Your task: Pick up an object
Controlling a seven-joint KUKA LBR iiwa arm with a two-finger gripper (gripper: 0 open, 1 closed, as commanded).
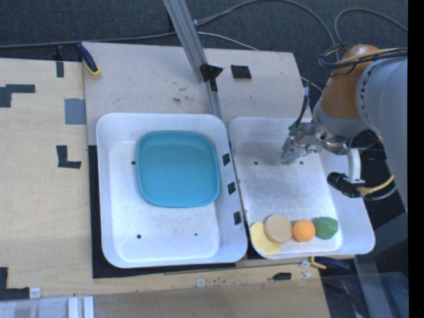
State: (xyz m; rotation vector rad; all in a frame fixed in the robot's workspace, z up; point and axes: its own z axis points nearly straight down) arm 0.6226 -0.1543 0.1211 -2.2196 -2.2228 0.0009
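While my pincer (pixel 291 152) hangs over the right shallow white bin (pixel 278 184), I cannot tell how it stands. A round orange ball (pixel 303 231) lies at that bin's near edge, between a tan disc (pixel 278 228) and a green lump (pixel 325 227).

We see the pincer (pixel 290 155) low over the right bin (pixel 278 184), near its far end. A tan disc (pixel 277 228), orange ball (pixel 303 230) and green piece (pixel 325 227) line its near edge. The left bin (pixel 119 177) holds a blue plate (pixel 177 168).

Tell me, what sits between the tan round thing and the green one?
In the camera view, an orange ball sits between the tan disc and the green object.
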